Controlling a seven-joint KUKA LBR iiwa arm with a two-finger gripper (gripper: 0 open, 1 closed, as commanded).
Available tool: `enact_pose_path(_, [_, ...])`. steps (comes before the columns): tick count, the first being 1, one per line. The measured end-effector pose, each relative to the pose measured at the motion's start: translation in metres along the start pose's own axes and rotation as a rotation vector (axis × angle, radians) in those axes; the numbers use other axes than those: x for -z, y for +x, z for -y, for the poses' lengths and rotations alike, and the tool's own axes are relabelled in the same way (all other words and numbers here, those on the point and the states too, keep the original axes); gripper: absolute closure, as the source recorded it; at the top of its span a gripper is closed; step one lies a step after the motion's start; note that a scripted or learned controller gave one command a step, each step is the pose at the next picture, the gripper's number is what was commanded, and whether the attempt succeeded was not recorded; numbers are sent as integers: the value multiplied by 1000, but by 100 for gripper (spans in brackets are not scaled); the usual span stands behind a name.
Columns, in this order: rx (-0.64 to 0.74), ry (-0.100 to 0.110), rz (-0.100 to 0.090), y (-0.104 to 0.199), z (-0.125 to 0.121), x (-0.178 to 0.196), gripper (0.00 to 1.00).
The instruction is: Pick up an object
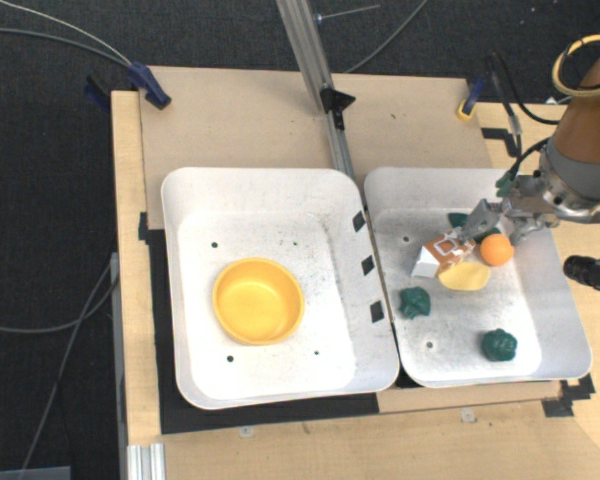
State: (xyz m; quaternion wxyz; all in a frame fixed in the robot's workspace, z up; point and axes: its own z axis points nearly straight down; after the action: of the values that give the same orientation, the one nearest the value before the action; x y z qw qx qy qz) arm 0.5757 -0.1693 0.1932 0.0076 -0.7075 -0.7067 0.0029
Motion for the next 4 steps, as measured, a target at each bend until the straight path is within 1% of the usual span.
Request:
enact_pose_path(1, [0,0,0,-2,-3,-44,0])
enact_pose_path(2, [2,-20,-2,0,-9,-86,0])
enact_pose_path(3, [4,-28,-1,0,-12,-69,100])
enact_pose_path(4, [3,-24,7,4,-10,-2,100])
